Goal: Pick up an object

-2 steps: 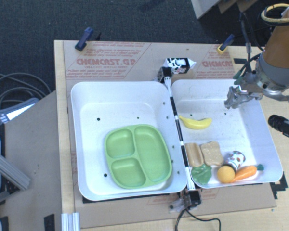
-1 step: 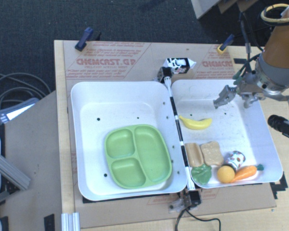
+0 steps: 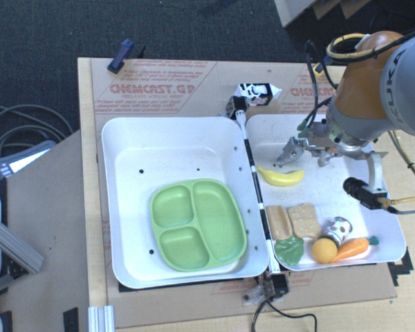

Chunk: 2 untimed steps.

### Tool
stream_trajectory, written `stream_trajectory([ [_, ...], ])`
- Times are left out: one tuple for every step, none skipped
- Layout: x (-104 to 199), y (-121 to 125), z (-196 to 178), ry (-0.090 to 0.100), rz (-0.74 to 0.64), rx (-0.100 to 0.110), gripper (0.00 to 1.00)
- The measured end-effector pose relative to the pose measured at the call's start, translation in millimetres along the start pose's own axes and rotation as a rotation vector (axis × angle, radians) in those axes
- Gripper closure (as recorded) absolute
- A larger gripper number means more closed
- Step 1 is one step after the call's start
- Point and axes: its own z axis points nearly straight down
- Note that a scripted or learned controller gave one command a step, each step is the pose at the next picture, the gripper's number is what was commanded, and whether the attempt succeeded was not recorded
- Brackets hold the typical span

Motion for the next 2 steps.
stream_trajectory([
  [-1.9, -2.1, 65.0, 0.0, 0.001, 0.0, 0.0],
  [-3.6, 37.8, 71.0, -0.002, 0.0, -0.004, 0.0],
])
